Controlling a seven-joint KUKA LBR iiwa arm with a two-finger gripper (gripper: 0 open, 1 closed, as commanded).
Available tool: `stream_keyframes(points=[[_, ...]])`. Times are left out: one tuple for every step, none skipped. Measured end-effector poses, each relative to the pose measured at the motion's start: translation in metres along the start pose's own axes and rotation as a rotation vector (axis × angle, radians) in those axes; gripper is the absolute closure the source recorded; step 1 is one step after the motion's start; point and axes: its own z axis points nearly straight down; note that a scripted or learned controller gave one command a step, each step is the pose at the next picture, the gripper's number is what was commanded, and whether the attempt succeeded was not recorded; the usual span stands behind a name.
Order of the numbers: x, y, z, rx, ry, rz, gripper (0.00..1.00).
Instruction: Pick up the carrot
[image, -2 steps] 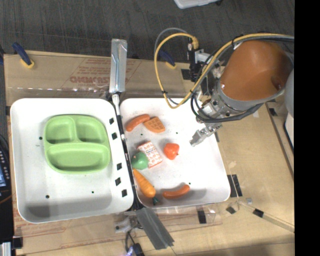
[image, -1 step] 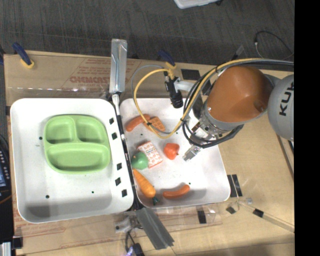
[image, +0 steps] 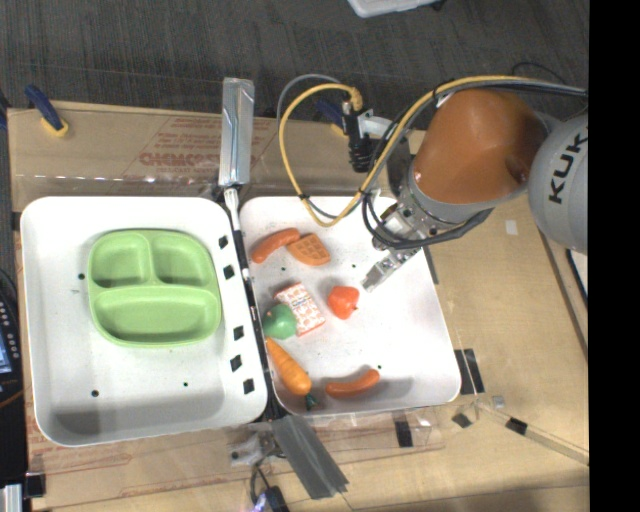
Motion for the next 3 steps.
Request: stream_keyframes(points=[[-0.007,0.037,0.026,0.002,0.002,-0.585,1.0],[-0.023,0.118,-0.042,0.004,0.005,-0.838,1.0],[-0.023,0.118,-0.042,0.004,0.005,-0.837,0.0]])
